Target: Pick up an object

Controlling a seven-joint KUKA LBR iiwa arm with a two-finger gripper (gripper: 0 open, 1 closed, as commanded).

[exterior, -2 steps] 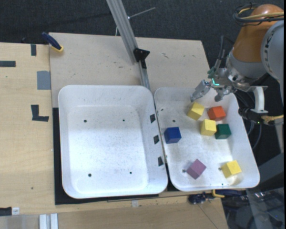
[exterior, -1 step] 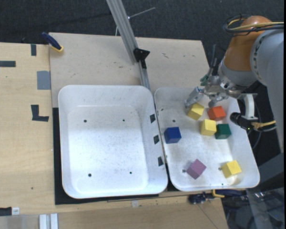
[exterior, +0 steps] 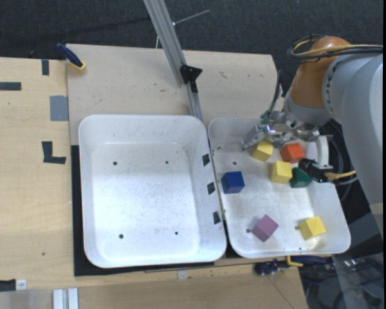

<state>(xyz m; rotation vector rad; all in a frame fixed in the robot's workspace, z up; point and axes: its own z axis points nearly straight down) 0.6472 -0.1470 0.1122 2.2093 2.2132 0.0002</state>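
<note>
My gripper hangs low over the far part of the right bin, reaching in from the right. Just below it lies a yellow block, close to or touching the gripper's tip. An orange block sits to the right of that one. A second yellow block and a green block lie a little nearer. A blue cube rests by the bin's left wall. A purple block and a third yellow block lie near the front edge.
The left bin stands beside the right one, their walls touching. A slanted metal pole crosses the back of the bench and ends at a black clamp. The arm's grey body looms over the right bin's right side.
</note>
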